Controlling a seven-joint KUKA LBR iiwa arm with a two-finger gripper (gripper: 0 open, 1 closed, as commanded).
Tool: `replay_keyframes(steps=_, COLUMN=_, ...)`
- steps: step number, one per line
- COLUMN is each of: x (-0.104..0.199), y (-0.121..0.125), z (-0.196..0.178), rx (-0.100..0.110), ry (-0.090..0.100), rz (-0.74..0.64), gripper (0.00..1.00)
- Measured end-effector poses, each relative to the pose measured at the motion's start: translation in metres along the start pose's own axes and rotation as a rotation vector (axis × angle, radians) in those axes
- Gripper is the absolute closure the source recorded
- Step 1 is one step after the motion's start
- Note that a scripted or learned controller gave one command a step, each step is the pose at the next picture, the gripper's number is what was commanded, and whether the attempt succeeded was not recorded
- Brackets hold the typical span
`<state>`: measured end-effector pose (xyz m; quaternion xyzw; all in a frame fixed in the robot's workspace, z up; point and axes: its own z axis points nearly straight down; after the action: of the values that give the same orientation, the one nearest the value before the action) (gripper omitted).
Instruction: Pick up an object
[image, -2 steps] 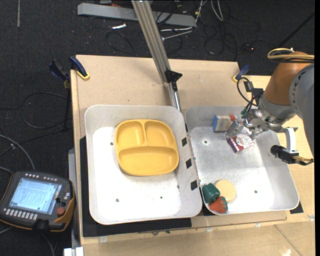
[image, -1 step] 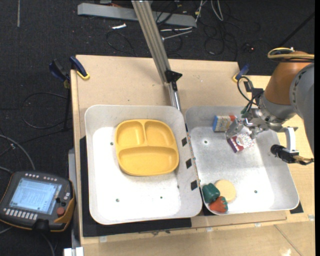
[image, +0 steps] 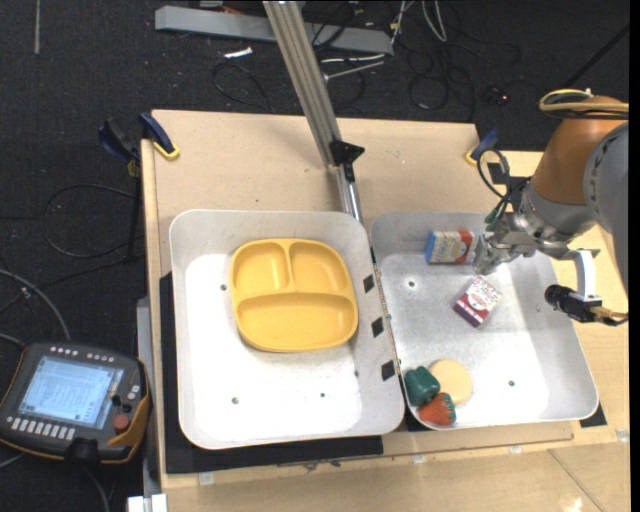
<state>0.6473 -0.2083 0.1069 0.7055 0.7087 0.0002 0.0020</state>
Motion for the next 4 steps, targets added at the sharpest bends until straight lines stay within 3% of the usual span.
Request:
replay_keyframes(steps=2, x=0.007, y=-0.003, z=-0.1, rx=-0.004, ry=0.0, rz=0.002, gripper=1.0)
replay_keyframes(steps=4, x=0.106, y=-0.024, z=-0.105, rx=0.004, ry=0.004, rz=-0.003, gripper=1.0)
